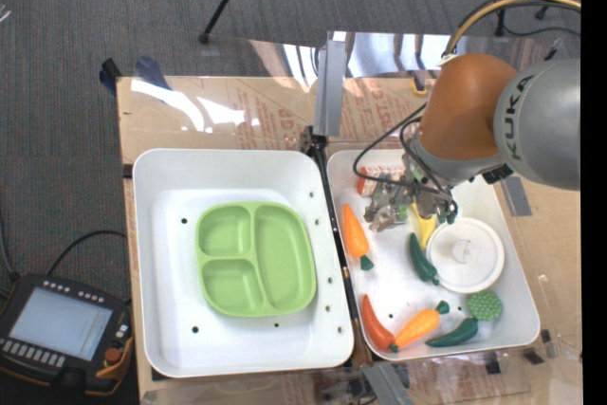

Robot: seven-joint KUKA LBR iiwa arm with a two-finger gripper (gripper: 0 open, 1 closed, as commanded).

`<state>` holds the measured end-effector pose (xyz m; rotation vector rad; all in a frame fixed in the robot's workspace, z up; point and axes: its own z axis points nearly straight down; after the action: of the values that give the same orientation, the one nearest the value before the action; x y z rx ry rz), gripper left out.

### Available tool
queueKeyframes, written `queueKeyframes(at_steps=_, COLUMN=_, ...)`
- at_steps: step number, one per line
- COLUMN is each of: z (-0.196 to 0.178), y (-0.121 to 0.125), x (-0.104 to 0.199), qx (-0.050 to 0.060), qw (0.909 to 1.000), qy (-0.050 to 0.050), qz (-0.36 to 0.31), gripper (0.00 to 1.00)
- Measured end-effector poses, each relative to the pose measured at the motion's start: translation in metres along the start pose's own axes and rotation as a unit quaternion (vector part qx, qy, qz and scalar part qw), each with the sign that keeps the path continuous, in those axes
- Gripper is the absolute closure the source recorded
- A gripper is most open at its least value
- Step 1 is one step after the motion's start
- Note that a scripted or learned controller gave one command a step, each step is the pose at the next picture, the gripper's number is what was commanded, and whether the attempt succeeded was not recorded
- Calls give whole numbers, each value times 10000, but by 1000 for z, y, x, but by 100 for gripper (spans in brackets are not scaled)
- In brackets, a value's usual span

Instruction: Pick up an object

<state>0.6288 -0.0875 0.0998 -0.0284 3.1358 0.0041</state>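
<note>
Gripper (394, 209) low in right bin (517, 322), frame right-centre; grip state cannot tell. Orange carrot (355, 234) just left: light, rigid, smooth plastic probably; grasp across middle.

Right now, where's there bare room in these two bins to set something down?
Most room is in the left bin: bare white floor borders the green divided plate on all sides. The right bin is crowded with toy carrots, peppers, a white bowl and the gripper; one small bare patch lies between the carrots and bowl.
</note>
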Motion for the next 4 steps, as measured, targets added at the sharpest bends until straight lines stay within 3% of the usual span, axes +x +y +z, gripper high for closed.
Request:
queueKeyframes(at_steps=1, z=12, y=-7, x=85, qx=1, qw=9928, qy=31, qz=-1198, gripper=100)
queueKeyframes(at_steps=2, z=-42, y=-10, x=22, qx=9, qw=9999, qy=-1, qz=-134, gripper=100)
queueKeyframes(at_steps=3, z=-2, y=4, x=-10, qx=10, qw=9898, qy=33, qz=1423, gripper=100)
queueKeyframes(at_steps=4, z=-148, y=63, x=-4, qx=0, qw=9879, qy=-58, qz=1547, gripper=100)
